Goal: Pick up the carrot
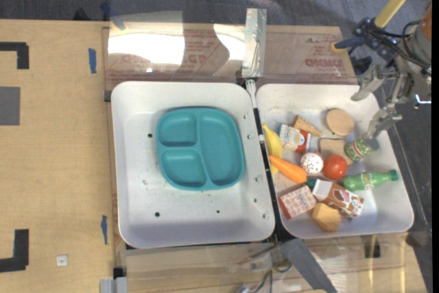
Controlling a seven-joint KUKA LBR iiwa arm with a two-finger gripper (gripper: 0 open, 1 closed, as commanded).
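Note:
The carrot [288, 169] is a short orange piece lying at a slant in the left middle of the right bin [401, 213]. A yellow banana [272, 141] lies just behind it and a white spotted ball [312, 162] touches its right end. My gripper [370, 113] hangs over the bin's far right corner, well to the right of and behind the carrot. Its two fingers stand apart with nothing between them. One fingertip [377, 128] hovers just above a small green and white item [358, 148].
The right bin is crowded: a red tomato [335, 167], a green bottle [369, 180], a round bun [339, 121], small cartons [298, 201] and a tan block [327, 216]. The left bin [130, 202] holds a teal divided plate [201, 147].

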